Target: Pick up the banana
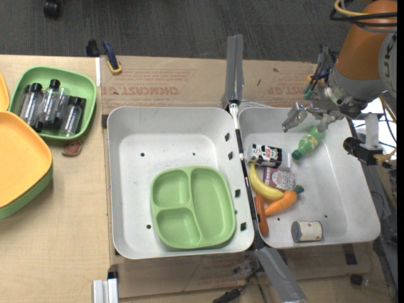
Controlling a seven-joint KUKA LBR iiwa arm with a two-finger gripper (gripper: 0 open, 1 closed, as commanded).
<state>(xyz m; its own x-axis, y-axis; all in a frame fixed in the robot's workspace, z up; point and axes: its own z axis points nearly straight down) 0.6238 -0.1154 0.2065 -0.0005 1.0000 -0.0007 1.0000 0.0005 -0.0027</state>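
Curved yellow banana [264, 184] lies in right shallow white bin [353, 219], near divider, touching orange plastic carrot [281, 202] and purple-white snack packet [279, 178]; crowding likely complicates approach. Grey two-finger gripper [305, 115] hangs at bin's far edge, fingers spread, nothing between them, well apart from banana, just beside green plastic bottle [307, 143]; judged staging pose before descent. Green three-compartment tray [192, 206] sits in left white bin [126, 169]. Banana's underside hidden; packet label illegible; arm's upper part cut off at frame's edge.

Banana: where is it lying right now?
The banana lies in the right bin, near its left wall, just below the small carton and touching the carrot.
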